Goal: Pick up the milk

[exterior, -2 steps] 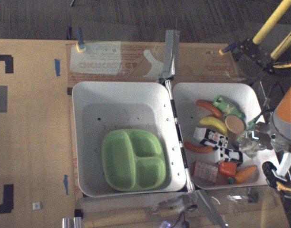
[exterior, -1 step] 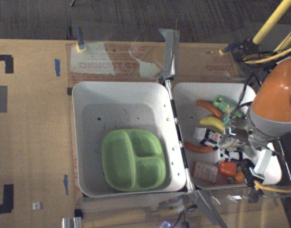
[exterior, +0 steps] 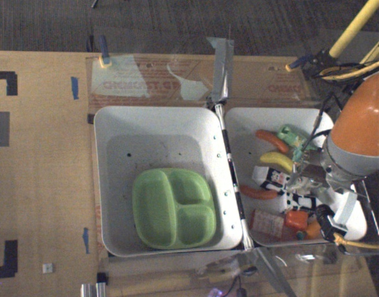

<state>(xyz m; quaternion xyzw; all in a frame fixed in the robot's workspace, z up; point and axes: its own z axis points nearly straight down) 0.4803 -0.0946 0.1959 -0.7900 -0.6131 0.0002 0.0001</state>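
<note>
The milk [exterior: 271, 179] is a small white carton with black cow patches. It lies on its side in the middle of the right bin [exterior: 242, 129]. Part of it shows again at the gripper's far side. My gripper [exterior: 299, 187] hangs low over the carton's right half, below the grey wrist and the orange band [exterior: 361, 121]. The gripper body hides the middle of the carton, so contact with it cannot be made out.
Around the milk lie a banana [exterior: 277, 160], a red-orange pepper [exterior: 273, 140], a green toy [exterior: 291, 134], a red sausage shape [exterior: 259, 192], a red-labelled bottle [exterior: 269, 224] and orange pieces [exterior: 304, 223]. The left bin [exterior: 115, 135] holds a green divided plate [exterior: 174, 208].
</note>
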